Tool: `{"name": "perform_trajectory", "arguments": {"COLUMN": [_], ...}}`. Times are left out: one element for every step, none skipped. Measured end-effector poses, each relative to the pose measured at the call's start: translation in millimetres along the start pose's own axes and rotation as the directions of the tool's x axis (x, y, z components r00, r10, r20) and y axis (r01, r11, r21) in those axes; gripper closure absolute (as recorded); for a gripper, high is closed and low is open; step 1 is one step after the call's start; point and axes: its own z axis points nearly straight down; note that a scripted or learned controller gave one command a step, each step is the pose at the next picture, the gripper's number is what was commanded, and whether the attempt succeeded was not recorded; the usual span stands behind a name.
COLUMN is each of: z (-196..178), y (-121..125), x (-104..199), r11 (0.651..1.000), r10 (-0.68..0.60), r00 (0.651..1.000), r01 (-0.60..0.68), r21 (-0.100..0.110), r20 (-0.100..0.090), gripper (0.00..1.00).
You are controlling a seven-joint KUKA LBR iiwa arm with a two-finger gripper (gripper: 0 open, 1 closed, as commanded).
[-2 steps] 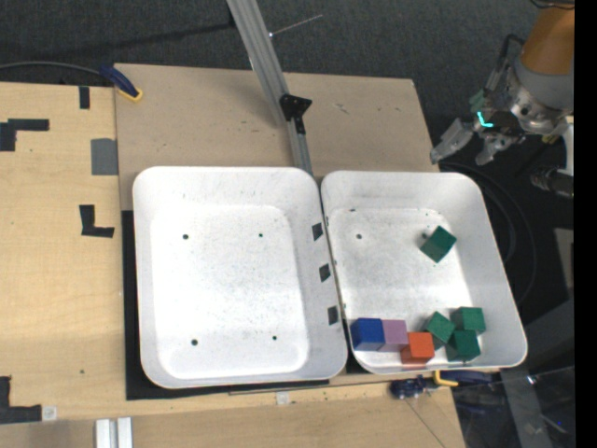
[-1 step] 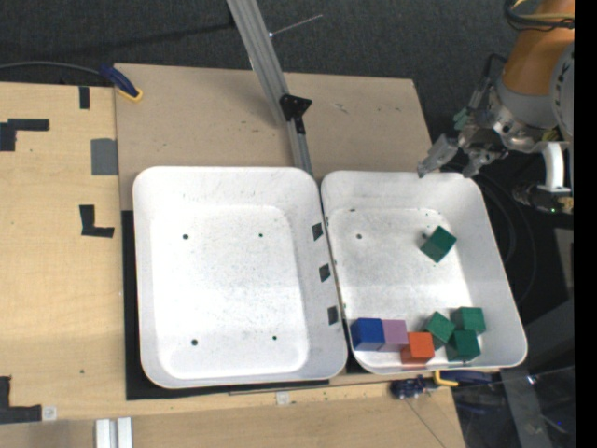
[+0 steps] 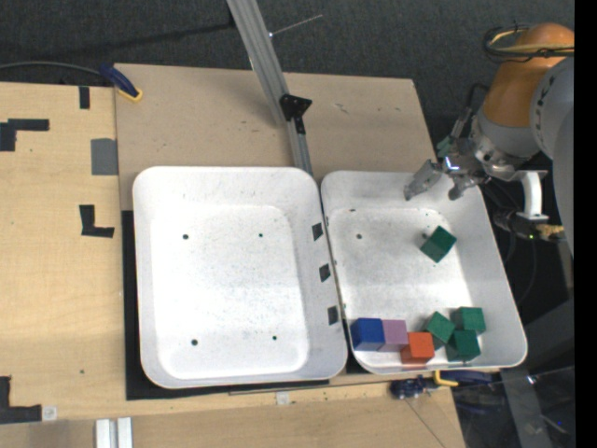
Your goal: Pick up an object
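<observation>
My gripper [image 3: 437,184] hangs over the far right corner of the right bin [image 3: 373,199], fingers spread open with nothing between them. A dark green block [image 3: 437,244] lies alone in the bin, a little below and in front of the gripper. Along the bin's near edge sits a cluster: a blue cube [image 3: 367,332], a lilac cube [image 3: 395,331], an orange cube [image 3: 420,345] and three green cubes [image 3: 459,332].
The left bin [image 3: 224,273] lies beside the right one on the wooden bench. A slanted metal rail [image 3: 266,59] runs from the top down to the gap between the bins. The arm's orange band [image 3: 522,91] sits at the right.
</observation>
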Motion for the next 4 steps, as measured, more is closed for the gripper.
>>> {"name": "perform_trajectory", "arguments": {"z": [64.9, 49.6, 6.4, -45.7], "y": [-2.5, -0.1, -0.6, -1.0], "x": [5.6, 5.8, 9.8, 0.4], "r11": [1.000, 1.000, 1.000, 1.000], "r10": [-0.001, -0.002, 0.000, 0.000], "r00": [1.000, 1.000, 1.000, 1.000], "r01": [0.001, 0.002, 0.000, 0.000], "r21": [0.001, -0.006, -0.010, -0.012], "r20": [-0.001, 0.001, 0.000, 0.002], "gripper": [0.00, 1.00, 1.00, 1.00]}}
